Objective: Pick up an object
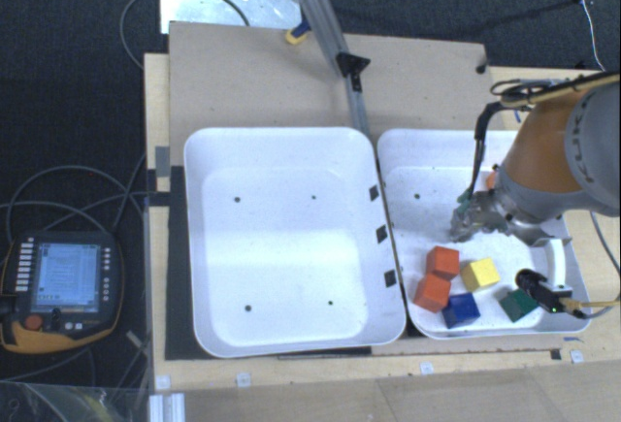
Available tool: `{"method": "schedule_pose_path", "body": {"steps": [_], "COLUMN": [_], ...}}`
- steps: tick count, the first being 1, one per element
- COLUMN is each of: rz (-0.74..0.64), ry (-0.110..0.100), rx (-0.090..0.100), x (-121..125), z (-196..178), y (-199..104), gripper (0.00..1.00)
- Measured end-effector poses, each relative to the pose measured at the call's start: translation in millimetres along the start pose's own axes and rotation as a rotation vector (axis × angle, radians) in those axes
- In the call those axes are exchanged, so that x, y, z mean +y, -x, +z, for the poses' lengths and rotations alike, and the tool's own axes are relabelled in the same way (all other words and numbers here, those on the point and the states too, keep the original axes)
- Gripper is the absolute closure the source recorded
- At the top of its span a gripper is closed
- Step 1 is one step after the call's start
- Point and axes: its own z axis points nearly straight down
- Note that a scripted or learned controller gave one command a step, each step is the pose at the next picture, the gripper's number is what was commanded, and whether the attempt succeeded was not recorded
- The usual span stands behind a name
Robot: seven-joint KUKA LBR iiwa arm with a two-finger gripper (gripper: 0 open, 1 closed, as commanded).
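Note:
In the right bin (417, 163), several small blocks lie near the front wall. Two orange blocks (442, 261) (433, 292) sit side by side, with a yellow block (479, 274) to their right, a blue block (461, 309) in front, and a green block (519, 304) at the far right. My gripper (469, 216) hangs low over the bin floor, just behind and to the right of the upper orange block. The grey wrist and orange band cover its fingers from above.
The left bin (281, 236) lies beside the right one, with black clips (380, 234) on the shared rim. A slanted metal pole (325, 17) crosses the bench behind the bins. A teach pendant (58, 289) rests on the floor at left. Cables loop near the arm.

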Motion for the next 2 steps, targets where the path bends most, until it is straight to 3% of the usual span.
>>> {"method": "schedule_pose_path", "body": {"steps": [2], "rz": [0.000], "ry": [0.003], "rx": [-0.002], "x": [11], "z": [-94], "y": [14], "gripper": [1.00]}}
